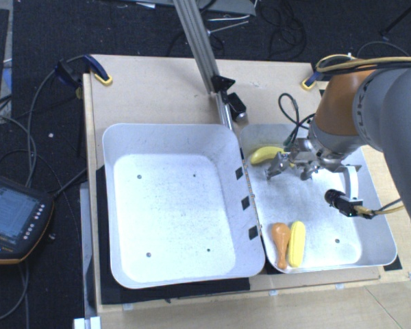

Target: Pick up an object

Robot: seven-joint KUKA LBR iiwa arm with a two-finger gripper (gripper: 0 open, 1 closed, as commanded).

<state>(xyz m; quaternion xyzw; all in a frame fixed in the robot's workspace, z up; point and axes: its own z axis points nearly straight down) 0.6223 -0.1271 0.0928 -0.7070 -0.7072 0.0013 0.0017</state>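
In the right bin (329, 252), a yellow banana-shaped piece (264, 155) lies near the far left corner. An orange drumstick-shaped piece (281, 241) and a yellow corn-like piece (296, 243) lie side by side near the front left corner. My gripper (291, 169) hangs over the far part of this bin, just right of the banana piece. It is open, and nothing sits between its fingers. The left fingertip (275, 169) is close to the banana's right end.
The left bin (123, 139) adjoins the right one along a shared rim with black clips (247, 201). A slanted aluminium post (204, 53) ends at a black mount (234, 105) behind the bins. A black cable connector (342, 201) hangs off the arm over the right bin.
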